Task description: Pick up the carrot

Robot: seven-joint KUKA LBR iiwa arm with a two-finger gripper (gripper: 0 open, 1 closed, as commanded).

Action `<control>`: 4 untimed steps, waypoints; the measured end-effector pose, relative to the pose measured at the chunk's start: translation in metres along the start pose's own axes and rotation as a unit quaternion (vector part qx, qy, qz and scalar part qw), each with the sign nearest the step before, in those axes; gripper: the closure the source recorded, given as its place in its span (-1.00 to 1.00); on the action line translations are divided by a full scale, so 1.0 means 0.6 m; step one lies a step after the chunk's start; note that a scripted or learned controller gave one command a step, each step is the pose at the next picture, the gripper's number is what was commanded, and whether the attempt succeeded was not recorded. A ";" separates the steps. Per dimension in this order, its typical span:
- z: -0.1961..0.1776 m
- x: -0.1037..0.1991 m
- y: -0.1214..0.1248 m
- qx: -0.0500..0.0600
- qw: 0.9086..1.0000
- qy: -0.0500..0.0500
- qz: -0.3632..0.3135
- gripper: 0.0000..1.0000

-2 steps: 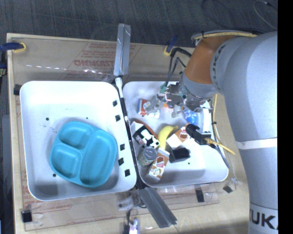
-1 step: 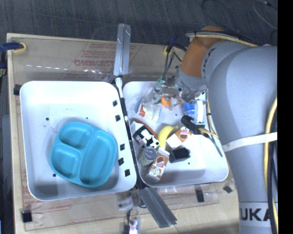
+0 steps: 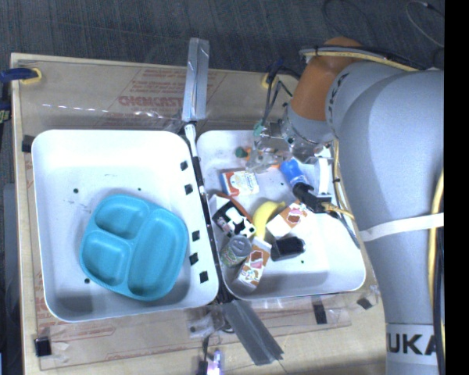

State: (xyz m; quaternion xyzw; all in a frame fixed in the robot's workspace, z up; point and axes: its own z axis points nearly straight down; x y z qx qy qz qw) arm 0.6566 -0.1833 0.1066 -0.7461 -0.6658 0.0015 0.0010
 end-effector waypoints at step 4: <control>-0.130 0.058 -0.091 -0.001 0.987 0.000 -0.159 -1.00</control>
